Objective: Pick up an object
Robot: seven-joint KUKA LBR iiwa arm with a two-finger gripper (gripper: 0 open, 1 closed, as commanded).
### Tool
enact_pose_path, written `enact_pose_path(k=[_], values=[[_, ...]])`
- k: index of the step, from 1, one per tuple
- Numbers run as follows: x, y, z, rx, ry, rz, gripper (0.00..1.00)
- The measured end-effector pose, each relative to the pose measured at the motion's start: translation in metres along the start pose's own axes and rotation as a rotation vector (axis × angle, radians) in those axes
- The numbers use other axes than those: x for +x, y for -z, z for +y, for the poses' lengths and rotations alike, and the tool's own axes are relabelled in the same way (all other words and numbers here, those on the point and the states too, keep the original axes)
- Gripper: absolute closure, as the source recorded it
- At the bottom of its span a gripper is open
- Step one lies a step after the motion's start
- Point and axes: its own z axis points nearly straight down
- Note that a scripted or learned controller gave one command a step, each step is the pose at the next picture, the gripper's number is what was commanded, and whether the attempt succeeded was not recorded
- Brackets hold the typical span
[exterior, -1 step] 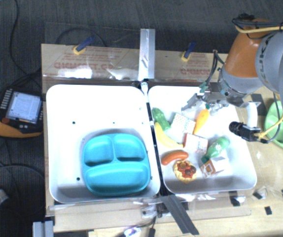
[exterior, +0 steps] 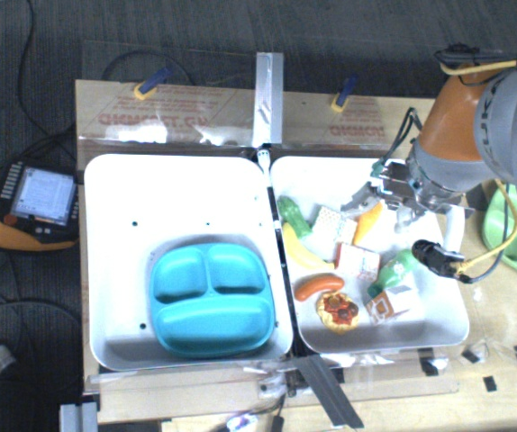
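Reaching in from the right, the grey arm with its orange band hangs over the upper right part of the right bin (exterior: 457, 327), and the gripper (exterior: 394, 196) sits low above the toys near that bin's back wall. Whether it is gripping or spread cannot be told: the wrist hardware and cables cover the tips, and nothing is plainly seen clamped in it. An orange block (exterior: 367, 223) stands tilted just beside and below the gripper, touching or nearly touching it; contact cannot be confirmed. To the left of that block lies a white carton (exterior: 327, 226), and left again a green vegetable (exterior: 292, 215) near the divider. A yellow banana (exterior: 300, 254) lies below the vegetable, with a red-and-white box (exterior: 358, 263) to its right. Further forward, a red sausage (exterior: 318, 285) rests above a small round pizza piece (exterior: 339, 309). A green bottle-shaped toy (exterior: 392, 273) lies tilted near a small white-and-red box (exterior: 387, 305) at the lower right of the pile. The left bin (exterior: 114, 196) holds a blue compartment tray (exterior: 212, 300) toward its front, lying flat. A handheld device with a lit screen (exterior: 38, 201) rests on the dark floor left of the bench.
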Motion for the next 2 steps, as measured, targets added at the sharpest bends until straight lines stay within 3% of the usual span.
enact_pose_path(k=[1,2], values=[[-0.051,-0.061,0.053,-0.001,0.106,-0.005,0.00],[-0.040,-0.084,0.056,-0.022,0.164,-0.007,0.00]])
